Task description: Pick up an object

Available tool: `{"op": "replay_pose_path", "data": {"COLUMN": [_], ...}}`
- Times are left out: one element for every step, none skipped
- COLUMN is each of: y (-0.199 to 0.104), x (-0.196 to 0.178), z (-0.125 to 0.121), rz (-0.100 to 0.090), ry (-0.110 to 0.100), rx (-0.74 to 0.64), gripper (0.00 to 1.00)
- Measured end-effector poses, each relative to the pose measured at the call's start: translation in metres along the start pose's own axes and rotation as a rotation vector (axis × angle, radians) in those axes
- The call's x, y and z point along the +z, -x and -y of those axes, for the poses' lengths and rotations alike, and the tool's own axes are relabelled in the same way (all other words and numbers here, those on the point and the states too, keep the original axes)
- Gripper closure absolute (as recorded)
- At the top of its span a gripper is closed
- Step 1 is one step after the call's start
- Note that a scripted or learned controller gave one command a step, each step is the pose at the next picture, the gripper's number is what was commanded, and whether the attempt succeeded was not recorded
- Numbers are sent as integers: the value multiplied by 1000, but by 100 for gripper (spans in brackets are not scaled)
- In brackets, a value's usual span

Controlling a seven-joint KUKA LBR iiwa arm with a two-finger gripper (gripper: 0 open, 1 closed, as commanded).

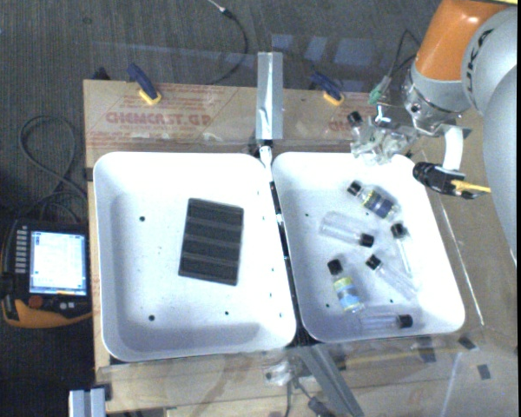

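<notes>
Overhead view of the tabletop point(156, 111) with two white bins. The gripper point(378, 142) hangs over the far rim of the right bin point(434, 311), below the arm's orange band point(447, 46); whether its fingers are spread or closed cannot be told, and nothing is visibly held between them. Just below the gripper lies a dark-capped vial with a blue label point(375, 200); further below lie several more clear vials, including one with a yellow-blue label point(346, 290). Well to the gripper's left, the left bin point(122, 320) holds a flat black ribbed block point(212, 241). A handheld control pendant point(48, 272) rests beyond that bin.
</notes>
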State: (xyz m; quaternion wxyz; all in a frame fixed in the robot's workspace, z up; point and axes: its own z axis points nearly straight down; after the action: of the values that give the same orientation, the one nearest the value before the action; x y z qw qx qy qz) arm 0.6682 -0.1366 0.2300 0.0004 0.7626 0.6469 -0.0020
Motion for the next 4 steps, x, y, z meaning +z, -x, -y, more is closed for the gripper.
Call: {"op": "replay_pose_path", "data": {"y": [-21,-21,-20,-20], "x": [-20,-14,-13,-22], "z": [4,4,7,7], "rz": [1,-1,-1,1], "ry": [1,0,-1,-2], "rx": [-24,23,62,60], "gripper": [100,100,100,100]}}
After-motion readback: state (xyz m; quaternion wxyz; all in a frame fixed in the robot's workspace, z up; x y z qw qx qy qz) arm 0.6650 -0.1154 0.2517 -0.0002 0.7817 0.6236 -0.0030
